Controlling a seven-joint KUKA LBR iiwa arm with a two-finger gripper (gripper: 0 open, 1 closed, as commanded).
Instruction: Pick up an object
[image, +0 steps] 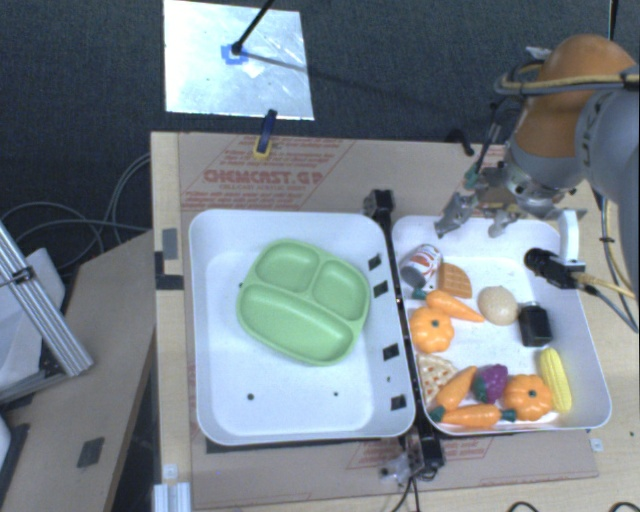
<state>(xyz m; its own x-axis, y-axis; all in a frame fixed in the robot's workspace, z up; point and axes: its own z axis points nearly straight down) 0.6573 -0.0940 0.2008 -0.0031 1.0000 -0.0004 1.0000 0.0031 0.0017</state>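
The right bin holds several toy foods. Among them are a small can, a tan cracker, a carrot, an orange pumpkin, a pale egg-shaped piece, a black block, a corn cob and purple grapes. My gripper hangs over the far edge of this bin, above and to the right of the can. It is open, with its two fingers spread and nothing between them.
The left bin holds a green divided plate. A black divider runs between the bins. A second pumpkin, two more carrots and a waffle cracker crowd the right bin's near end.
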